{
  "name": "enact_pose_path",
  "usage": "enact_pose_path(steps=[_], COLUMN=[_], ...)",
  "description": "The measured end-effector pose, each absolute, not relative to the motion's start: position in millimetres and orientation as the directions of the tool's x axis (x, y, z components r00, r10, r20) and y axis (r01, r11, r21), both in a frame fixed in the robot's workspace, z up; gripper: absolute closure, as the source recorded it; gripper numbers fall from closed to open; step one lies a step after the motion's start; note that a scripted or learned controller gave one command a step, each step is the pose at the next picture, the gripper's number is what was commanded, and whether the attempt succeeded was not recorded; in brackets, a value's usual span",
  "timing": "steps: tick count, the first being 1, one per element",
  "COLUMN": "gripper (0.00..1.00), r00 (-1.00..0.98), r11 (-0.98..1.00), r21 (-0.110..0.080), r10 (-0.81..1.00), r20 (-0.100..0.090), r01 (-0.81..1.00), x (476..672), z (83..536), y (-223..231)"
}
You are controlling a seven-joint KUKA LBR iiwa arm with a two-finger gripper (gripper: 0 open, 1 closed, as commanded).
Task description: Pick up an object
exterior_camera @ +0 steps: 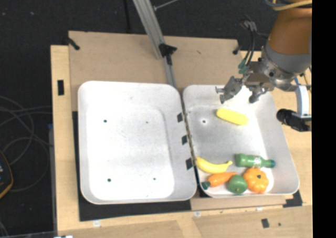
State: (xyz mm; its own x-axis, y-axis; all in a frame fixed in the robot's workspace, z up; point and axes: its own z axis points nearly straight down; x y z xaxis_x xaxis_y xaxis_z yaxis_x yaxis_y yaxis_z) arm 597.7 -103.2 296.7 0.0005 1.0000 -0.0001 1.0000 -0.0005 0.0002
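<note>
My gripper (pixel 242 94) hangs over the far side of the right bin (pixel 273 126), its two fingers spread apart and open with nothing between them. Just below and left of it a yellow block (pixel 232 116) lies on the bin floor, apart from the fingers. Along the bin's near edge sit a yellow banana (pixel 212 166), a green bottle (pixel 253 161), an orange carrot (pixel 219 179), a green pepper (pixel 237 184) and an orange pumpkin-like fruit (pixel 256 180).
The left bin (pixel 131 142) lies beside the right one, with a row of dark clips (pixel 185 140) along the shared edge. A grey metal pole (pixel 149 13) slants in from the top to the bench behind the bins.
</note>
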Motion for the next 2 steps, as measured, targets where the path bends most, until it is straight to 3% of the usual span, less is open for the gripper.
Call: enact_pose_path(steps=[1,2], gripper=[0.0,0.0], r00=[0.005,-0.001], r11=[-0.005,0.001], r21=[-0.008,-0.004], r10=[1.0,1.0], r20=[0.0,0.001], r01=[1.0,1.0], x=[591.6,658.2], z=[199,156], y=[-157,-140])
